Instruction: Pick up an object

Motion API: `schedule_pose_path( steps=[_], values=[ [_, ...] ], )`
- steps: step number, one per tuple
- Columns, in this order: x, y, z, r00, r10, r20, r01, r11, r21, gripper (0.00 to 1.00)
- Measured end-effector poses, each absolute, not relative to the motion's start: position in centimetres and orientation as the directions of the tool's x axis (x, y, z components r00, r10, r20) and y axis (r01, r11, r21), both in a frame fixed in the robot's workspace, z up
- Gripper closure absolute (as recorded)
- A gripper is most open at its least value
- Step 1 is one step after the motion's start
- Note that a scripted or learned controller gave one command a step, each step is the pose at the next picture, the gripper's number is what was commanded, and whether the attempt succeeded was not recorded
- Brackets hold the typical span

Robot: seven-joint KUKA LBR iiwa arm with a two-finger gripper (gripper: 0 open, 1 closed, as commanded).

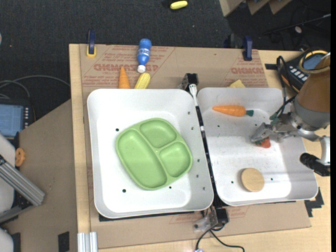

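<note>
In the right bin point(231, 190) lie an orange carrot point(229, 110) near the far wall, a round tan wooden disc point(252, 180) near the front, and a small red object point(265, 143) in the middle right. My gripper point(262, 135) reaches in from the right and sits low over the red object, its fingertips right at it. The red object is partly hidden beneath the gripper. The left bin point(105, 193) holds a green divided plate point(153, 152).
Behind the bins, on the cardboard, lie a blue and white bottle point(143, 54), a small orange cone point(123, 79) and a yellow piece point(143, 81). Blue clamps point(91, 43) hold the board's far edge. Cables and a device point(299, 72) sit at the far right.
</note>
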State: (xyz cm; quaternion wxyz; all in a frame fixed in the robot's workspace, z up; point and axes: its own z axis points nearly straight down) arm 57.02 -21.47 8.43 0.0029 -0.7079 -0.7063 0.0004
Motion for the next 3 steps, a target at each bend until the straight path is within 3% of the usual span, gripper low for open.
schedule_pose_path(
  steps=[1,2,3],
  values=[
    [57.3,-21.4,9.5,0.000,1.000,0.000,1.000,0.000,0.001,1.00],
    [58.5,-14.4,15.5,-0.008,1.000,0.000,1.000,0.008,0.008,1.00],
    [57.2,-6.9,18.7,-0.008,1.000,0.004,1.000,0.008,0.003,1.00]
  ],
)
